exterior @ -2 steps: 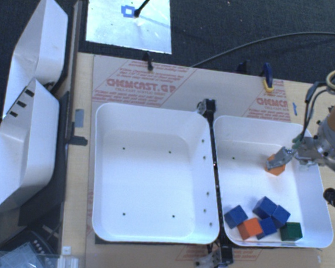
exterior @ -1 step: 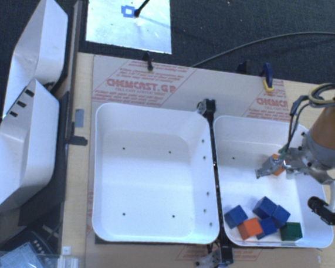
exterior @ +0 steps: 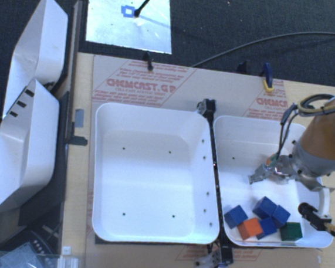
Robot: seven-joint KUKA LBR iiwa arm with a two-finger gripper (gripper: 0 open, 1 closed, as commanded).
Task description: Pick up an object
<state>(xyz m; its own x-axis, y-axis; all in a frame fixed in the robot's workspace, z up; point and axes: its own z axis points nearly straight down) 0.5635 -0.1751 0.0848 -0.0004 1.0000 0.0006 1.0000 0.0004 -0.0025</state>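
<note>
Nothing grabbed yet: the gripper (exterior: 265,172) hangs mid-right in the right bin (exterior: 237,144), can't tell its state, blocks (exterior: 263,218) sitting untouched at lower right.

The scene is evenly and brightly lit from overhead. The two white bins (exterior: 151,176) look nearly washed out, with faint shadows along their inner walls. A metal sheet (exterior: 130,15) on the dark floor (exterior: 255,21) throws pale glare. The picture is soft and grainy, and small details blur.
</note>
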